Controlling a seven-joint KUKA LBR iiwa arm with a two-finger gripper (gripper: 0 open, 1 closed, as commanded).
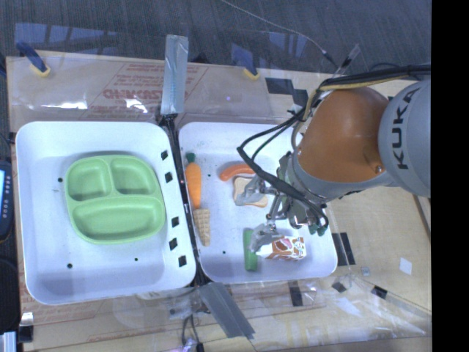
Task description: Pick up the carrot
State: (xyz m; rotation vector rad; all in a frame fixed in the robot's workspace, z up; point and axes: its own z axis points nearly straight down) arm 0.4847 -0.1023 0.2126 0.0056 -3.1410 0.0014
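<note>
The big orange band of my arm covers the right part of the right bin, so I cannot see that bin's right wall. It also hides part of the toast slice and the end of an orange sausage-shaped thing. Black cables loop over these too. My gripper is a tangle of grey metal, and I cannot tell how its fingers stand.

The carrot lies close to the right bin's left wall, green top pointing to the far side. Just below it is a waffle cone, touching or almost touching its tip. There is little room between the carrot and the wall, but white floor lies open on its right side.

Under the gripper sit a green stick-shaped thing and a small carton, near the bin's near edge.

The left bin holds a green divided plate with lots of bare floor around it.

My arm comes in from the right and bends down over the right bin, well apart from the carrot.
</note>
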